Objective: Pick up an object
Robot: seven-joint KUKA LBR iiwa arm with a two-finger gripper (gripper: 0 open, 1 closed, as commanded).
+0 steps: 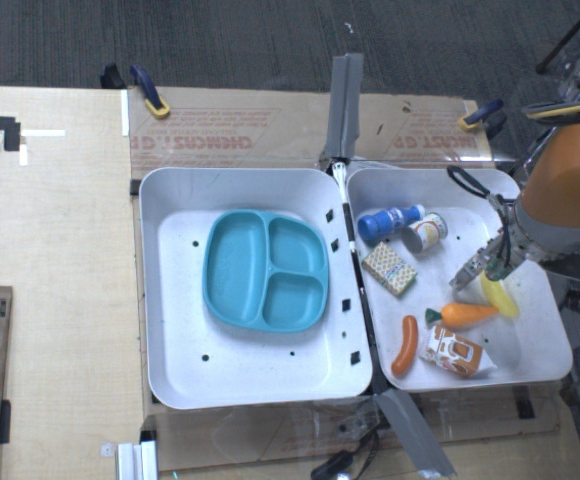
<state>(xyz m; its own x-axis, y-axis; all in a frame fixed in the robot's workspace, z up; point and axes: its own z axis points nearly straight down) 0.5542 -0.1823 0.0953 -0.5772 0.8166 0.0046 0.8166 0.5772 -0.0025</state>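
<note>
**benchwatcher:** So you're looking at two shallow white plastic bins side by side. The left bin (165, 298) is holding a teal plastic plate with three compartments (266, 270), sitting roughly in the middle. The right bin (550, 353) is where all the small stuff is lying.

**gripnoob:** What's your arm doing right now?

**benchwatcher:** Your grey arm with the orange band (562, 183) is reaching in from the right, and its two-finger gripper (475, 271) is hanging low over the right bin's right half. It's sitting just beside a yellow banana-shaped toy (500, 296), right at that toy's upper left end. I honestly cannot tell how the pincer stands; it's too small and blurry there.

**gripnoob:** And the rest of the pile?

**benchwatcher:** An orange toy carrot with a green top (464, 315) is lying just below the banana, touching or nearly so. Under that, a small orange-and-white packet (455, 352). A reddish-orange toy sausage (405, 345) is lying left of the packet. Further up you're seeing a blue plastic bottle (387, 222) on its side, a small tin can (427, 233) next to it, and a tan patterned box (389, 268) just below them.
</note>
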